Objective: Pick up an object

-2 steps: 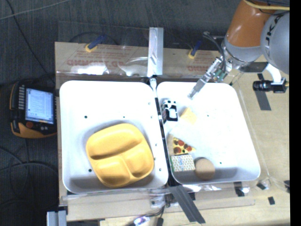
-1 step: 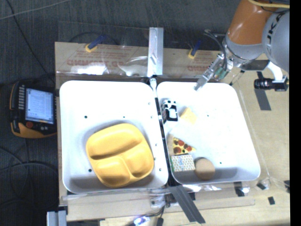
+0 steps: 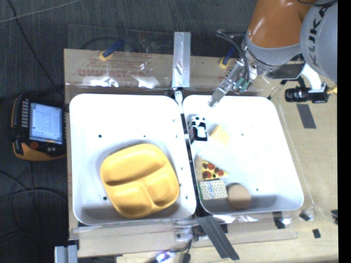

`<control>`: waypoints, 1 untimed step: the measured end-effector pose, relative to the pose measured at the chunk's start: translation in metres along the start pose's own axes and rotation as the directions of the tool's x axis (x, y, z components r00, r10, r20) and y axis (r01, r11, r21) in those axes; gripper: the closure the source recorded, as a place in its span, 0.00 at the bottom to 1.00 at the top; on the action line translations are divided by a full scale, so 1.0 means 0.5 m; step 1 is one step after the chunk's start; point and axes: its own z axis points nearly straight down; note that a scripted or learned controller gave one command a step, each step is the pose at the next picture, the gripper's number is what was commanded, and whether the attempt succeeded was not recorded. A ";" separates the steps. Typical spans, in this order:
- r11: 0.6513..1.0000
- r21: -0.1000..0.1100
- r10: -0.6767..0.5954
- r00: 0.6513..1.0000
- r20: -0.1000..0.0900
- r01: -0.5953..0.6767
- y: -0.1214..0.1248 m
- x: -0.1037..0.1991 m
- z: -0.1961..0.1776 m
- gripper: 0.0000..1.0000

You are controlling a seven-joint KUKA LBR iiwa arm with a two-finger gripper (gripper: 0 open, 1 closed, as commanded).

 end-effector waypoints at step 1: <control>0.997 0.002 0.076 0.997 -0.003 -0.076 0.016 0.163 0.056 1.00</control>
